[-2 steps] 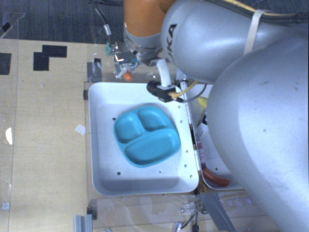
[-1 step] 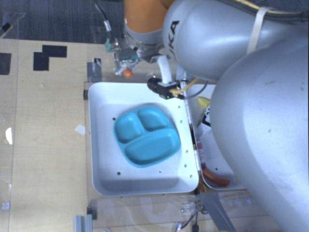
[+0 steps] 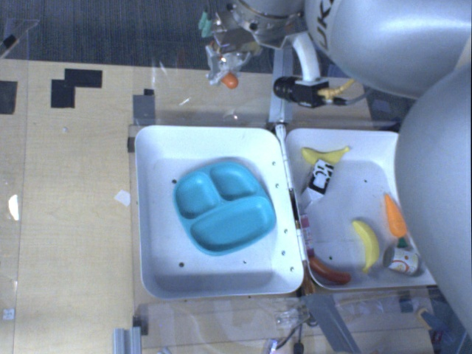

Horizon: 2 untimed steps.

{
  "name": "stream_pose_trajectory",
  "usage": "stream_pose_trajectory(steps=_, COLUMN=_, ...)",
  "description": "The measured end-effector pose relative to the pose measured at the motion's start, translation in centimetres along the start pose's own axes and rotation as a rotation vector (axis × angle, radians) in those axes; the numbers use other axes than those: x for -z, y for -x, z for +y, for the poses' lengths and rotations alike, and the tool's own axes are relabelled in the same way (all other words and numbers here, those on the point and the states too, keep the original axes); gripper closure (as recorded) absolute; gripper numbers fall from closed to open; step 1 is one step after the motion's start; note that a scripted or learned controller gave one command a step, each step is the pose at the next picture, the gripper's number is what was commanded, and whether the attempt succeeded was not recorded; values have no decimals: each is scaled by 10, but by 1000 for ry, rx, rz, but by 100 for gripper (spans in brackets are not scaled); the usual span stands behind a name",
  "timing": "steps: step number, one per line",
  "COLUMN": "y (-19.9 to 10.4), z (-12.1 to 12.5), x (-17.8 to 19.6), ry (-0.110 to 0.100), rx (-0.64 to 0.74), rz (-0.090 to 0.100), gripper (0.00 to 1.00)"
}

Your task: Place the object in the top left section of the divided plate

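item: two-finger metal gripper [image 3: 223,71], jaws closed on small orange round object [image 3: 231,81], at 12 o'clock above blue divided plastic plate [image 3: 223,206]; placement judged pending.

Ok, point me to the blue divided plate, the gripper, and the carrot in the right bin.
plate [image 3: 221,231]: camera view, floor of its large lower section.
gripper [image 3: 221,76]: camera view, between its fingertips.
carrot [image 3: 394,216]: camera view, middle of its orange body.

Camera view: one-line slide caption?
Gripper carries a small orange object above the left bin's blue divided plate.
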<state>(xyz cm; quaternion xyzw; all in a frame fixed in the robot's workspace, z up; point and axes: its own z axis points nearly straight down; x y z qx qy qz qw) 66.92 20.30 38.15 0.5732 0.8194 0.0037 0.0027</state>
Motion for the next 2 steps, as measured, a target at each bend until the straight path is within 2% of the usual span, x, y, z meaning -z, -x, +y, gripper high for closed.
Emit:
stream_pose_trajectory(steps=1, y=0, z=0, x=-1, ry=-1, rx=0, rz=0, gripper=0)
stream_pose_trajectory(steps=2, y=-13, z=3, x=-154, ry=-6, rx=-32, rz=0, gripper=0)
